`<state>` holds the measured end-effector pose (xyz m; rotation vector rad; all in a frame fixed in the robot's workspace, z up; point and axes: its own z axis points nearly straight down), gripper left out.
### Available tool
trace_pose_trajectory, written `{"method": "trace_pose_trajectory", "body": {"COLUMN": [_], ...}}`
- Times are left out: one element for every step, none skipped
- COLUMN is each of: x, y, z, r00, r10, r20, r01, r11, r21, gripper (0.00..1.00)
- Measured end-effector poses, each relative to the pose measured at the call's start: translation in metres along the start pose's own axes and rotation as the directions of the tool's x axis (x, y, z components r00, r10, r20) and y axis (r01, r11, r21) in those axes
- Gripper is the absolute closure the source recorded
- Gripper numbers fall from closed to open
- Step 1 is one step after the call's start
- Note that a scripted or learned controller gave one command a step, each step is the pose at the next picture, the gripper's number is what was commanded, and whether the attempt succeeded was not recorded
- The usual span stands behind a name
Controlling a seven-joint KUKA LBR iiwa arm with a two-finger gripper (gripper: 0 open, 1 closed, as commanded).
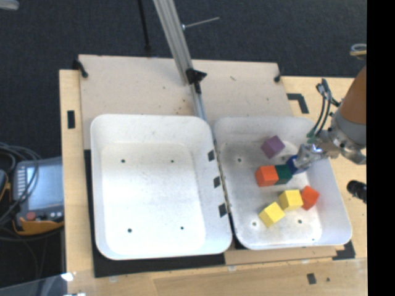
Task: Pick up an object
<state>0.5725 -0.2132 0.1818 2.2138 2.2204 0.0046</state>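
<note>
The arm reaches into the right bin (244,134), and its gripper (303,159) hangs low over the cluster of blocks, just right of the green block (284,172) with something blue at its tip; whether it is open or closed on anything cannot be told from this slant, so I judge the step to be the approach or the grasp itself, with no block yet lifted. Taking the green block as landmark: an orange block (266,176) touches its left side, a purple block (272,146) sits just above and left of it, two yellow blocks (290,199) (271,214) lie below it, and a red-orange block (310,197) lies below and to its right. The next move calls for a clean close on one block, then a straight lift clear of the neighbours. The left bin (154,184) sits well left of the green block on the pale wooden desk (154,85); beyond the desk lies dark carpet (62,23), with a metal rail (173,29) slanting up and a pendant (37,190) far left.
</note>
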Motion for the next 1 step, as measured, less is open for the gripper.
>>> {"method": "trace_pose_trajectory", "body": {"x": [-0.0017], "y": [0.0021], "z": [-0.0547], "r00": [1.0], "r10": [-0.001], "r20": [0.001], "r01": [0.001], "r11": [1.0], "r21": [-0.002], "gripper": [1.0]}}
